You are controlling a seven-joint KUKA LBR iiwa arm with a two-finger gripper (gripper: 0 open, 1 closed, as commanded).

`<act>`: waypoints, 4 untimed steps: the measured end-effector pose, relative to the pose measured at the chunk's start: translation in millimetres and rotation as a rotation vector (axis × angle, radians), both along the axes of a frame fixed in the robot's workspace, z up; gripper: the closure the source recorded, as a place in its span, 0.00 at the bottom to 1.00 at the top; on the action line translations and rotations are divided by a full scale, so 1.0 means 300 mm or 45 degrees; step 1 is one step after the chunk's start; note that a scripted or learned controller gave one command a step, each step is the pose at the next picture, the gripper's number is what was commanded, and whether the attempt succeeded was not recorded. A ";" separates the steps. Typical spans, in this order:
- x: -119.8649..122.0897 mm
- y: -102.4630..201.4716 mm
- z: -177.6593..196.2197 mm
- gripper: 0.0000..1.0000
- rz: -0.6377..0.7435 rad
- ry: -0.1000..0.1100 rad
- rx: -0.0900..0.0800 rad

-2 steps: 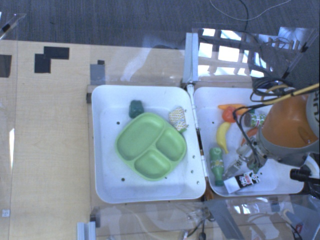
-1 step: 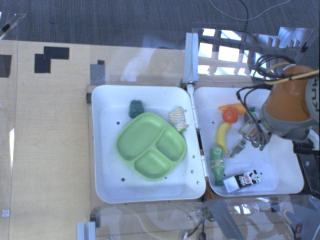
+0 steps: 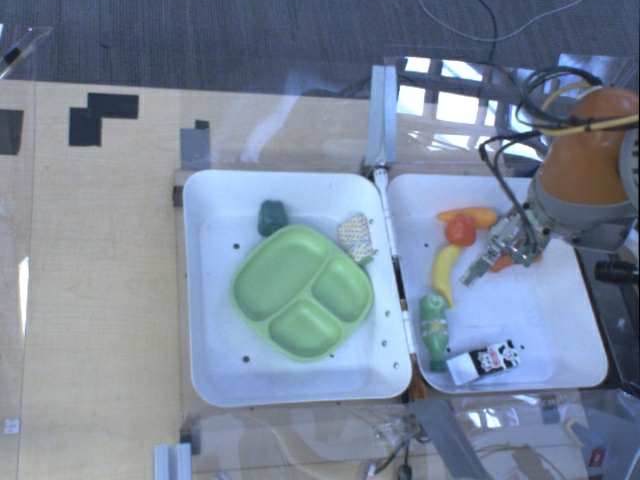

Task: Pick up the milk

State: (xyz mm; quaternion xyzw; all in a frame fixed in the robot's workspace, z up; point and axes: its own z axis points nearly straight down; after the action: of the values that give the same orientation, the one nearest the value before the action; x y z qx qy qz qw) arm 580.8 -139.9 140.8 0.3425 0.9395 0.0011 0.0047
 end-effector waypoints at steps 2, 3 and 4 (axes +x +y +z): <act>-0.211 0.063 -0.168 0.00 0.119 -0.008 -0.003; 0.031 -0.025 -0.101 0.00 0.130 -0.001 -0.002; -0.296 0.047 -0.102 0.00 0.325 -0.002 -0.004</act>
State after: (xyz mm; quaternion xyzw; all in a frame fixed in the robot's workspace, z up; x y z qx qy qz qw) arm 492.1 -125.7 110.1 0.2203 0.9754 0.0006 0.0057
